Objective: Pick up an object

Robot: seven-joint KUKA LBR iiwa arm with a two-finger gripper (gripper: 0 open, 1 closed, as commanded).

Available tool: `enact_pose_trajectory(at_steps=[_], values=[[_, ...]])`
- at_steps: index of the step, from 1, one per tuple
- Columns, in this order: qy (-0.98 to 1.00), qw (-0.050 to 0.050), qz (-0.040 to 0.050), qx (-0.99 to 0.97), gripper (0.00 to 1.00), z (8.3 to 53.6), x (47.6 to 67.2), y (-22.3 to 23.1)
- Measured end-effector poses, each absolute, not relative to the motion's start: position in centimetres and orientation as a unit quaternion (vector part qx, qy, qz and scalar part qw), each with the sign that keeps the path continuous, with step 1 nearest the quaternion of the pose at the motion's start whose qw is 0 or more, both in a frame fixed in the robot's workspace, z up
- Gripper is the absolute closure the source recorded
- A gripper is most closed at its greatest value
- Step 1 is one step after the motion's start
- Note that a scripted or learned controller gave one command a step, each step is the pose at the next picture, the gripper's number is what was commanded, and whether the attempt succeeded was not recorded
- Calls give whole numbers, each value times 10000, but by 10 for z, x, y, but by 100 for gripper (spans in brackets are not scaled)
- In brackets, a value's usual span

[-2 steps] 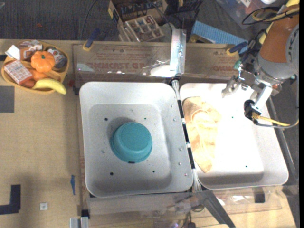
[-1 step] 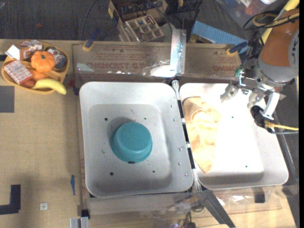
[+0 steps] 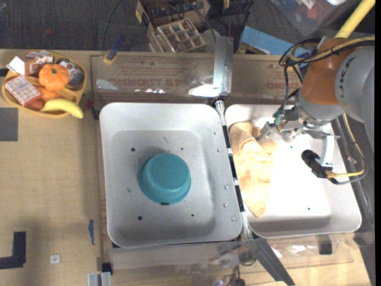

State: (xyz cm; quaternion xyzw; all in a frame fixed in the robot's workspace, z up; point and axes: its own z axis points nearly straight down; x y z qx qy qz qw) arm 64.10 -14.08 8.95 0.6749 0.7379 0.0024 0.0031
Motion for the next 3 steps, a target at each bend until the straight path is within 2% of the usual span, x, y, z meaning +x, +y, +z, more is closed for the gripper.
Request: enact_pose_trajectory(at_steps=[1, 2, 3], values=[[7745, 56, 23, 6325, 0, 90, 669, -99], [7745, 56, 24, 6326, 0, 90, 669, -99], [8090, 28, 11, 5878, 0, 186, 655, -90]])
